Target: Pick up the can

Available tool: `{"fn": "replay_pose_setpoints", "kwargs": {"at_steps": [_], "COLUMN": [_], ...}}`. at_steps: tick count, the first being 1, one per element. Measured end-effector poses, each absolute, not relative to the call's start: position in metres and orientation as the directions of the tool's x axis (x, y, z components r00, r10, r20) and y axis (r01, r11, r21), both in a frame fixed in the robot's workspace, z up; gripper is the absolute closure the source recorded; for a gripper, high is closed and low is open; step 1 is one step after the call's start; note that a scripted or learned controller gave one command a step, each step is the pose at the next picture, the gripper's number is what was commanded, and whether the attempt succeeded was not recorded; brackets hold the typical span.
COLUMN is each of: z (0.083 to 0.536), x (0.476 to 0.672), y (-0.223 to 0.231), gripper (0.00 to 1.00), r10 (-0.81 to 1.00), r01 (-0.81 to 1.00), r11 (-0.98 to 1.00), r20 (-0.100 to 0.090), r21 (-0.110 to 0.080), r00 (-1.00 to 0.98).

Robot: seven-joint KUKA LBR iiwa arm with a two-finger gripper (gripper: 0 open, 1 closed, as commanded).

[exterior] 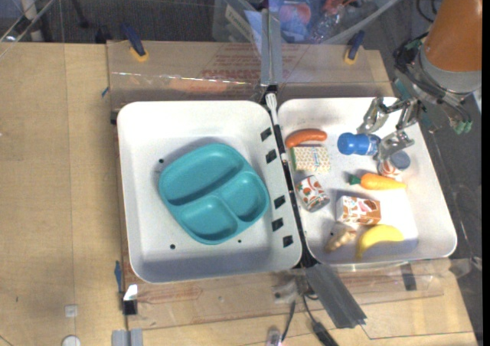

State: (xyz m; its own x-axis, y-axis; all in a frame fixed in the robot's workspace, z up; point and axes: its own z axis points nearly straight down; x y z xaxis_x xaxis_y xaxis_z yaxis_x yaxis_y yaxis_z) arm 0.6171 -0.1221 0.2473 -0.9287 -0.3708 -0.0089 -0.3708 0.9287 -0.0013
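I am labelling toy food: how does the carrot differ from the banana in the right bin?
The carrot is orange with a green end; the banana is yellow. The carrot lies straight, the banana curves. The carrot sits close under the gripper, the banana at the bin's near edge. Both share the right bin.

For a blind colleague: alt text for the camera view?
The gripper hangs over the right bin beside a blue bottle and a small can. The left bin has a teal tray.
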Motion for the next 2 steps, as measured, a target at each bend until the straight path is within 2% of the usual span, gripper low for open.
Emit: {"fn": "replay_pose_setpoints", "kwargs": {"at_steps": [1,2], "z": [0.249,0.244], "x": [0.653,0.624], "y": [-0.099,-0.166], "gripper": [1.0,1.0], "r10": [-0.596,-0.833], "r01": [-0.596,-0.833], "r11": [0.803,0.553], "r20": [-0.009,-0.005], "r21": [-0.003,0.0], "r00": [-0.803,-0.553]}}
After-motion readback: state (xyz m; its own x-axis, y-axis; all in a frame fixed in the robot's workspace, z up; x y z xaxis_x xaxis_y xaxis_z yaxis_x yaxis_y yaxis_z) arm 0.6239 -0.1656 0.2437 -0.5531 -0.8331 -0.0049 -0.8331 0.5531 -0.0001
